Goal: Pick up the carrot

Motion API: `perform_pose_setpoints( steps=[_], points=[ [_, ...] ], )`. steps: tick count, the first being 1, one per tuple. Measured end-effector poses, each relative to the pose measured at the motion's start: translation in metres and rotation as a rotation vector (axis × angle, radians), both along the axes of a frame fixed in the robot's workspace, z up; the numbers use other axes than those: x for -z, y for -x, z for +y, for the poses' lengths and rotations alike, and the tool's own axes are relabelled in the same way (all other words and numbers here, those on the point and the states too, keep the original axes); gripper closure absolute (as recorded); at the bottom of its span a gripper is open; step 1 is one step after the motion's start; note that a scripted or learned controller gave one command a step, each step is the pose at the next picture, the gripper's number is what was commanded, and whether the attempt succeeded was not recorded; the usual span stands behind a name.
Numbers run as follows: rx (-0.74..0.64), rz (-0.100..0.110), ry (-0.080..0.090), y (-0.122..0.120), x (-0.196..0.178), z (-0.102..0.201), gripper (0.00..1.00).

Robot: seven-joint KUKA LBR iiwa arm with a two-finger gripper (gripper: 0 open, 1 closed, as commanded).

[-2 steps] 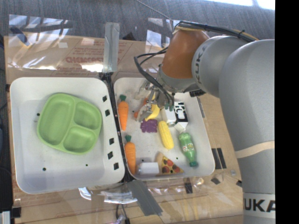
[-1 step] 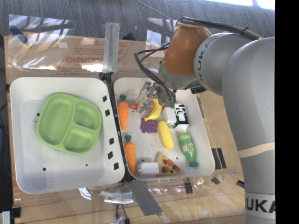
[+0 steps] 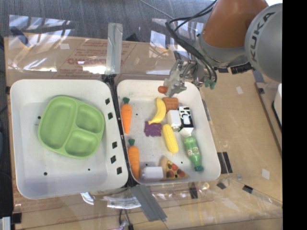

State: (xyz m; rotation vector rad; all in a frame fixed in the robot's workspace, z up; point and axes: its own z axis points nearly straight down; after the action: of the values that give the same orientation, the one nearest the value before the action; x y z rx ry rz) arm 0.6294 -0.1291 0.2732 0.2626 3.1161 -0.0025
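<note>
Two carrots (image 3: 126,118) in right bin (image 3: 207,128); green plate (image 3: 72,126) in left bin (image 3: 19,128).

Cardboard-brown bench (image 3: 240,123) (taped, glossy) before dark grey floor (image 3: 86,4)

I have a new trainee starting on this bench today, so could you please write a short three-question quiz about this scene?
1. True or false: the green divided plate lies in the same bin as the two carrots.
2. Multiple choice: what lies directly between the banana and the green bottle? A) the corn cob B) the pizza slice C) the purple grapes
3. How many carrots are in the right bin, and along which wall do they lie?

Key
1. False; it lies in the left bin.
2. A, the corn cob.
3. Two, the upper carrot and the lower carrot, along the wall beside the left bin, away from the claw.
</note>
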Motion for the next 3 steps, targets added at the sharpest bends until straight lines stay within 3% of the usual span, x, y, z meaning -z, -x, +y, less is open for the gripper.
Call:
perform_pose_setpoints(
  steps=[1, 2, 3],
  points=[
    [-0.053, 0.010, -0.001, -0.008, 0.016, -0.016, 1.00],
    [-0.068, 0.009, 0.000, 0.061, 0.005, -0.022, 1.00],
    [-0.180, 0.012, 0.000, 0.047, 0.020, -0.051, 1.00]
  ],
)
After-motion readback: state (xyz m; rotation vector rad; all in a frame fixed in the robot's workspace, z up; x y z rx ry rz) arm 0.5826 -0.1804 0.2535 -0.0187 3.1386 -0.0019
